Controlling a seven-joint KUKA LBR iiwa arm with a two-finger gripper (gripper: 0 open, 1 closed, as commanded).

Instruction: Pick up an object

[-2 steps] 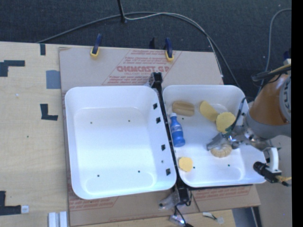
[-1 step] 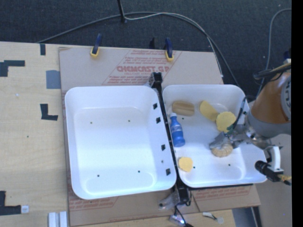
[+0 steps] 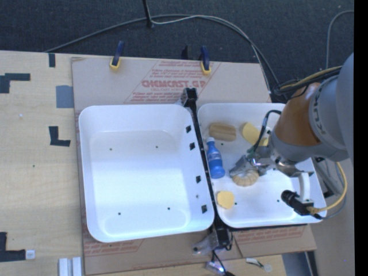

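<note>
Blue bottle (image 3: 215, 159), white bins (image 3: 138, 114)

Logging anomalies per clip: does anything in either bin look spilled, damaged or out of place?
Nothing stands out. The blue bottle lies on its side against the right bin's left wall, with loose items around it: a tan block, yellow pieces and a beige piece under the gripper. No spill or damage shows.

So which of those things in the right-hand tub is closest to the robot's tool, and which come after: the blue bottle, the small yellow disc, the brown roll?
Measured from the tool in the camera view:
1. Blue bottle, just to its left, by the divider between the tubs.
2. Small yellow disc, below and left, near the front rim.
3. Brown roll, up and left, towards the back.
Two and three are nearly level, so that order is tentative.
</note>
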